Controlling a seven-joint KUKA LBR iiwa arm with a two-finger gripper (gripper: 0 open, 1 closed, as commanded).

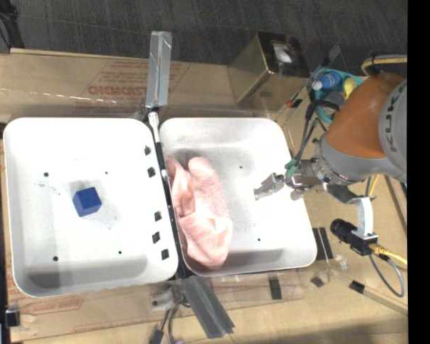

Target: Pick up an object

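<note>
Pink cloth lies bunched against the left wall of the right bin; blue cube sits in the left bin. Gripper hovers over the right bin's bare floor, apart from the cloth; grip state cannot be told. Judged: approach step. Next: shift left over cloth, descend.

A robotics lab: white bins on a cable-strewn bench.
</note>
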